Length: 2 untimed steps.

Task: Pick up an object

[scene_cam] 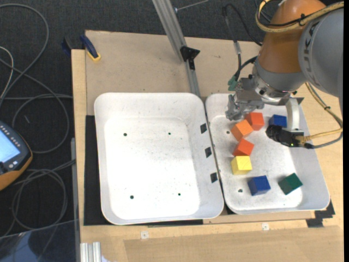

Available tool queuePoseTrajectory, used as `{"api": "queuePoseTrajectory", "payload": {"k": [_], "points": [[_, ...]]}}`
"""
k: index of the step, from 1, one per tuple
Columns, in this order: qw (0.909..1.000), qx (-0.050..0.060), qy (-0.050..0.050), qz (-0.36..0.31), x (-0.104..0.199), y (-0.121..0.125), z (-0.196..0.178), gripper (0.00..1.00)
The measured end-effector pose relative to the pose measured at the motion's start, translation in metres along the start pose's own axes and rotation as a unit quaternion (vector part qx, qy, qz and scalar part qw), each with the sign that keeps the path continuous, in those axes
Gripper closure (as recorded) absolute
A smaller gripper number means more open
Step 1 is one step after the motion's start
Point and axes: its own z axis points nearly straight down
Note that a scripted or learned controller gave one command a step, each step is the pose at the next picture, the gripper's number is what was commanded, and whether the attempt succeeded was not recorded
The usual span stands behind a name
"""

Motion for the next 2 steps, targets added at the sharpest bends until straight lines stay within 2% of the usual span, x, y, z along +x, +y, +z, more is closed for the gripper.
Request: {"api": "queuePoseTrajectory", "payload": {"k": [2], "points": [[1.0000,0.000,0.000,0.001,0.081,0.059,-0.014,1.00]]}}
